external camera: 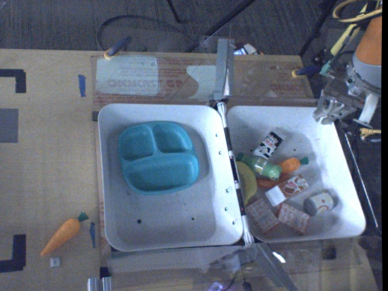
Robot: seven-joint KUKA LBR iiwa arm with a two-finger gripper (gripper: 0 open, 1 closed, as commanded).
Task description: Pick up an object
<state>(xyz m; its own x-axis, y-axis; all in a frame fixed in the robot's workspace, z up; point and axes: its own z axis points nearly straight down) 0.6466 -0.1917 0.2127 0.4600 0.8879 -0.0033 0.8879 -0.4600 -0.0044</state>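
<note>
The right bin [339,156] holds a small heap of toys: a black-and-white cow-print carton [267,144], a green bottle [260,165], an orange carrot [290,163], a yellow banana [247,182], red-and-white packets [285,214] and a grey can [319,203]. My gripper [330,109] hangs over the far right corner of that bin, well above and to the right of the heap, with nothing seen between its fingers.
The left bin [115,223] holds a teal divided plate [159,156]. A toy carrot [62,235] lies on the bench outside the bins, at the lower left. A metal divider [222,77] runs between the bins at the back.
</note>
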